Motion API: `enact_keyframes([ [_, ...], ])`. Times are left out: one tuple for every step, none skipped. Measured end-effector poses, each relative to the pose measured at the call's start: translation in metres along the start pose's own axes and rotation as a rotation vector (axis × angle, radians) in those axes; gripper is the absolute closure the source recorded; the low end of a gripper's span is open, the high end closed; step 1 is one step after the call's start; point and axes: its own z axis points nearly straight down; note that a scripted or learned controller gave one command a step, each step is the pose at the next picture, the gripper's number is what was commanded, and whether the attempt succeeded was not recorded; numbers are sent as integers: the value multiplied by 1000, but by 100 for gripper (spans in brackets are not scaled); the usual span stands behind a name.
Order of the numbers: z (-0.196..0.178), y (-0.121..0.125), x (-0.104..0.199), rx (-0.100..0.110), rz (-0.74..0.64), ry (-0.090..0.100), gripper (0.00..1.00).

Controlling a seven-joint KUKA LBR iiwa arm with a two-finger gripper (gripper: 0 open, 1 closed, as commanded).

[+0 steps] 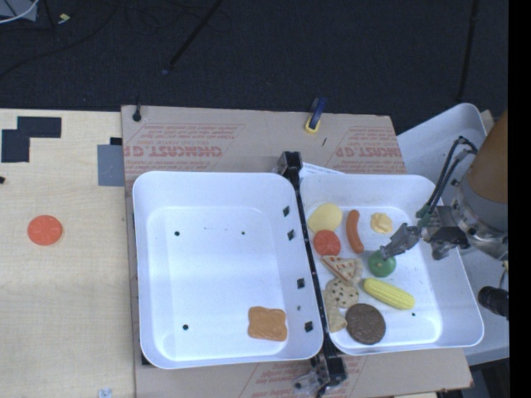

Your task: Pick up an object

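Resting in the right bin, the green ball sat beside the corn — the gripper hovered right over it, perhaps touching; whether its jaws were parted or closed I cannot tell.

You see two bins: the left bin holds an orange toast piece; in the right bin, the gripper sits just above a green item, beside the corn.

Grey arm, orange band, black cables, dark gripper.
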Motion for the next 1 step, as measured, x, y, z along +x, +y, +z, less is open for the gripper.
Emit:
enact_keyframes([
  [156, 4, 25, -18, 0, -3, 0],
])
